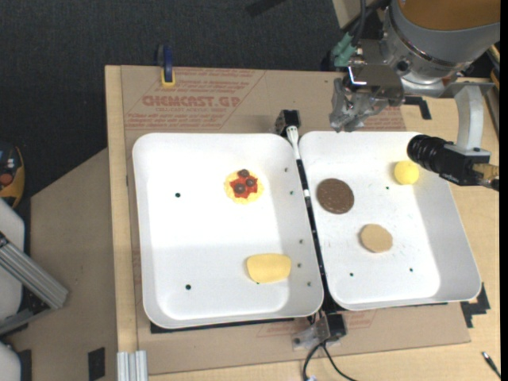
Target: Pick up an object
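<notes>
1. The arm enters at the upper right of the frame, its orange band and grey wrist bulking over the far edge of the bench. The gripper (pixel 349 117) hangs just above the upper rim of the right bin (pixel 444 213), near that bin's upper left corner.

2. Nothing sits between its fingers; how far apart they stand I cannot tell — they blur into a grey cluster.

3. In the right bin lie three things: a dark brown round cookie (pixel 335 195) near the left wall, a tan round biscuit (pixel 376 238) lower and toward the middle, and a small yellow ball (pixel 406 173) at the upper right. All three lie apart from one another and well below the gripper.

4. A black cylindrical part (pixel 432 154) juts in from the right, its end just beside the yellow ball.

5. The left bin (pixel 159 213) holds a small yellow disc with red and dark toppings (pixel 244 186) in its upper middle, and a pale yellow lump (pixel 268 267) near the lower right corner.

6. The two bins meet along a dark seam at mid-frame — a black clip (pixel 287 121) sits at its upper end.

7. Brown printed cardboard (pixel 198 94) underlies both bins, with a blue and yellow clamp (pixel 166 63) at its upper left edge.
</notes>
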Action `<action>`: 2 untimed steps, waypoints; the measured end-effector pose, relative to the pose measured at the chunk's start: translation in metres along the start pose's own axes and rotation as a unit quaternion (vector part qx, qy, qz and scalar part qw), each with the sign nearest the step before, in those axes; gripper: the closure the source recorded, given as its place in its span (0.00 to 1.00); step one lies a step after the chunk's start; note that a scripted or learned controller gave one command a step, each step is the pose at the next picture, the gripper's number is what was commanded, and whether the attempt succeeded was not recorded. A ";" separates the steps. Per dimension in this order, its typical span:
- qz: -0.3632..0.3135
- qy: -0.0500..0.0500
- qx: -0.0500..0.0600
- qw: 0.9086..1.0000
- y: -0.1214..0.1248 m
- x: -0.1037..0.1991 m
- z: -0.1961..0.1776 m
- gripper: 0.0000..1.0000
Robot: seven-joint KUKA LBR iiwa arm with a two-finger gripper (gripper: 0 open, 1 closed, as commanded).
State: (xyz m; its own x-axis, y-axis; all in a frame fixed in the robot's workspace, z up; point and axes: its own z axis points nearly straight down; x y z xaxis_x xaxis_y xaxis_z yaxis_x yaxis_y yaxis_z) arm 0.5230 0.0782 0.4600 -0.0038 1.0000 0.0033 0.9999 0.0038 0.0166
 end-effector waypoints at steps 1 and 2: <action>0.002 -0.003 0.016 1.000 -0.013 0.014 0.158 1.00; -0.001 0.001 0.001 1.000 -0.044 0.038 0.032 1.00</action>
